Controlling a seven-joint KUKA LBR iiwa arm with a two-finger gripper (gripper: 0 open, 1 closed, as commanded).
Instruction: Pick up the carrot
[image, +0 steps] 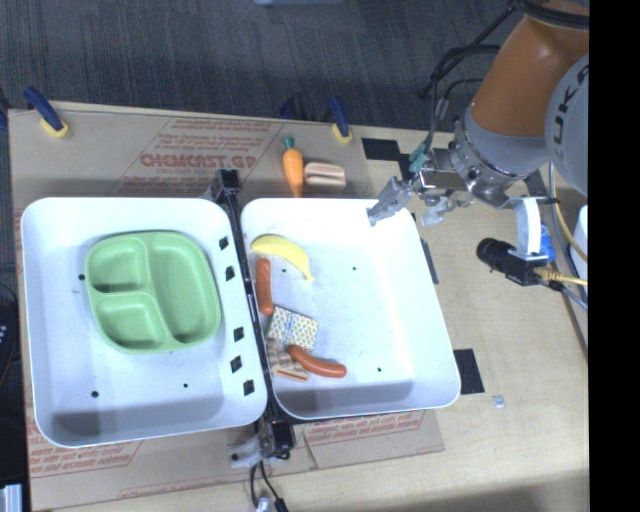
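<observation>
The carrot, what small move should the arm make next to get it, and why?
Probably shift the hand toward the view's left and a little up: the carrot lies outside the bins, on the cardboard above the right bin's top edge, beside a hot dog bun.

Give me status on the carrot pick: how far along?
Done: nothing visible yet. The carrot lies untouched on the cardboard behind the right bin, outside it, beside a hot dog bun. In hand: the gripper sits over the bin's back right corner, apart from the carrot, with nothing between its fingers. Left: move to the carrot, grasp, lift.
</observation>
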